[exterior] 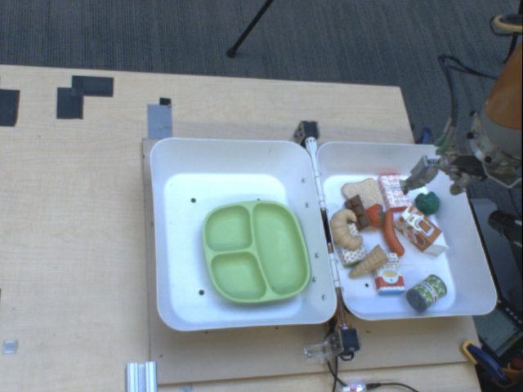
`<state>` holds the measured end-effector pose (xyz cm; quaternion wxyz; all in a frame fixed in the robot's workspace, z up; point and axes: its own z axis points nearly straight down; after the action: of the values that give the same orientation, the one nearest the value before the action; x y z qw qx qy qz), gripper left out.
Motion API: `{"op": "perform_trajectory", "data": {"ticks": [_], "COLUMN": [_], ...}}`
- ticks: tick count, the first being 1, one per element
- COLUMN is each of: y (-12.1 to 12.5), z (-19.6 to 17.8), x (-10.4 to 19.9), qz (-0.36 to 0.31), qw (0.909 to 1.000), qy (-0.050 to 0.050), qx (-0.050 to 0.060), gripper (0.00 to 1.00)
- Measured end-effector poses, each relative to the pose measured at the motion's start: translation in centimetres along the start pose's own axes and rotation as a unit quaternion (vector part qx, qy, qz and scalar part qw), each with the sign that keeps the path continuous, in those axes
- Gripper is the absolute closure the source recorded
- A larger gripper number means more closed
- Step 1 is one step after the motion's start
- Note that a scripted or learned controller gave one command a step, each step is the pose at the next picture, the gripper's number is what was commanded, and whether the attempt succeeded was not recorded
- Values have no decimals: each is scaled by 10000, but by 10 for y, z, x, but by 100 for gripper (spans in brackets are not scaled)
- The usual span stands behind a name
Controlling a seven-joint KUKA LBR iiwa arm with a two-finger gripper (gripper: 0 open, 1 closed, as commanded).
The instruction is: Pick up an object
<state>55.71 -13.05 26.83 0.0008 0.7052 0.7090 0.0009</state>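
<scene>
My gripper (pixel 438 176) hangs over the upper right part of the right bin (pixel 482 288), its two fingers spread open with nothing between them. Just below it lies a small green broccoli-like toy (pixel 426 202). Around that are a red and white carton (pixel 392 190), an orange and white box (pixel 422 229), a sausage (pixel 393 235), a bread slice (pixel 362 191), a croissant (pixel 345 229), a cone (pixel 369 261), a small red box (pixel 391 281) and a green can (pixel 426 291).
The left bin (pixel 176 219) holds a green divided plate (pixel 256 251). A ridge with a clamp (pixel 307 131) at its far end separates the two bins. The grey and orange arm (pixel 500 129) enters from the right edge.
</scene>
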Motion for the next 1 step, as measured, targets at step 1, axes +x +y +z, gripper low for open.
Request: {"op": "perform_trajectory", "data": {"ticks": [1], "y": [-60], "z": [85], "x": [-76], "qz": [20], "qw": [10000], "qy": [-5], "qx": [9], "gripper": [0]}}
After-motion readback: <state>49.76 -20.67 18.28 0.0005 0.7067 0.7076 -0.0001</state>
